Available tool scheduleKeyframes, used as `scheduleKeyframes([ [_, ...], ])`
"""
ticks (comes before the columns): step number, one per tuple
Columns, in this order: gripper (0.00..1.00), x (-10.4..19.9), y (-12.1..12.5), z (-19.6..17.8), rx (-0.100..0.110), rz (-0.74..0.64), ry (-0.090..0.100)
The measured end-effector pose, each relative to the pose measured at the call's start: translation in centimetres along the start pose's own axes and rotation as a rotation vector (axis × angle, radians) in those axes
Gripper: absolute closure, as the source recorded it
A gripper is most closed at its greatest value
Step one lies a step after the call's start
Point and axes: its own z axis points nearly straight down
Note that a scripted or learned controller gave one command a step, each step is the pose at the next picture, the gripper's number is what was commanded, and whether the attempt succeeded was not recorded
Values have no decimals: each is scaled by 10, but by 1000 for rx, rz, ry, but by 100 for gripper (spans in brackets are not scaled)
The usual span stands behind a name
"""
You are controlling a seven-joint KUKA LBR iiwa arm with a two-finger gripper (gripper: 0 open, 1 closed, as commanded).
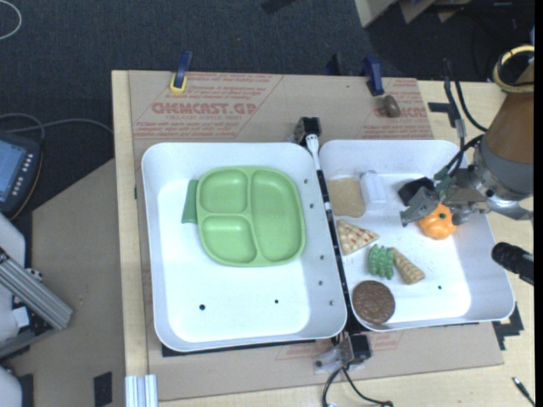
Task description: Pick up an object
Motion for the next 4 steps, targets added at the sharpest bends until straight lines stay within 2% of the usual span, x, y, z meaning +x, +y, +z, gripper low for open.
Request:
scheduleKeyframes([
  [1, 0, 0, 3, -6, -12, -3, -2],
  [3, 0, -3, -1, 82, -6, -2, 0],
  [4, 0, -4, 2, 131, -18, 0, -3],
])
